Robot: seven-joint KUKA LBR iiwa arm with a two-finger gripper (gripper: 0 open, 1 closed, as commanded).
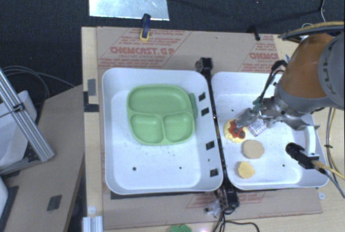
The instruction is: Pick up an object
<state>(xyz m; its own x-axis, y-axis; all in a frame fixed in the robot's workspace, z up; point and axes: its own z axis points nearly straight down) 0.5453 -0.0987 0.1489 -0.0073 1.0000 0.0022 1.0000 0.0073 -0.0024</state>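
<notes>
The gripper [252,119] hangs low over the right bin [232,85], near that bin's left wall, on an arm reaching in from the right. Directly at its tip lies the nearest candidate, a small red and yellow object [234,131], offset slightly left of and below the jaws in the camera view. A small patterned piece [257,127] sits just beside the tip on the right. Whether the jaws are released or clenched cannot be told at this angle, and nothing is visibly held between them. A round tan disc [252,149] and a yellow lump [246,170] lie farther toward the bin's near edge. The green divided tray [161,114] occupies the left bin [116,171], well apart. Judgement: only a short descent leftward is needed.
</notes>
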